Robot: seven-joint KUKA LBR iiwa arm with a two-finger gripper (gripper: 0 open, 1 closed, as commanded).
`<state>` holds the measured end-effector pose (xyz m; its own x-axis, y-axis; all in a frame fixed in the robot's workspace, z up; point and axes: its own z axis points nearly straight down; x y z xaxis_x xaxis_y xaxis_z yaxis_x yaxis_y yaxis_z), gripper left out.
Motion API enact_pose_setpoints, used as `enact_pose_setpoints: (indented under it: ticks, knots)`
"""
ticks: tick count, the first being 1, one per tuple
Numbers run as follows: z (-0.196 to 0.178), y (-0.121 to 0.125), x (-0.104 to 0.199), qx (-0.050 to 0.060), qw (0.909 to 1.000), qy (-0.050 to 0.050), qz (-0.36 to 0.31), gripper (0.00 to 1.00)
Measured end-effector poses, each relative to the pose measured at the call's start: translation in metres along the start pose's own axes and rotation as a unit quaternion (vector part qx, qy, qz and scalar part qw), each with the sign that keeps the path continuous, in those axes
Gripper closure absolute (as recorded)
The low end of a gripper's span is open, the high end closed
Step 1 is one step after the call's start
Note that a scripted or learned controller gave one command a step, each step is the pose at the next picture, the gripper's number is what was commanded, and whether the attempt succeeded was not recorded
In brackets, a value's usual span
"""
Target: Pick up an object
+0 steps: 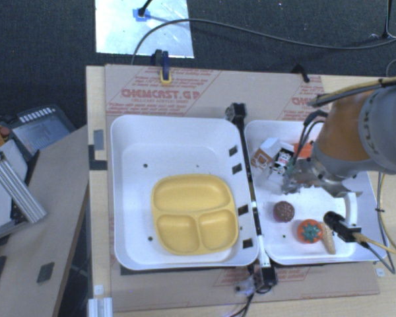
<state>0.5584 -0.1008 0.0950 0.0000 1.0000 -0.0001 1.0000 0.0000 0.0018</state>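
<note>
Hand [292, 180] is lowered into the right bin [363, 253] beside a small white carton [267, 152], finger state cannot be told; hand should be centred over the carton before closing.

Arm [369, 134] reaches in from right, bent down, gripper [290, 177] low, pointing left.

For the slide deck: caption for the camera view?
Arm's tool lowered into right bin among small objects; yellow tray in left bin.
</note>
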Motion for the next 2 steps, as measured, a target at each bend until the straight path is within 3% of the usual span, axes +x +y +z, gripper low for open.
enact_pose_setpoints:
  ticks: [2]
  knots:
    - [-0.101, 0.003, -0.005, -0.002, 1.0000, -0.001, -0.002, 1.00]
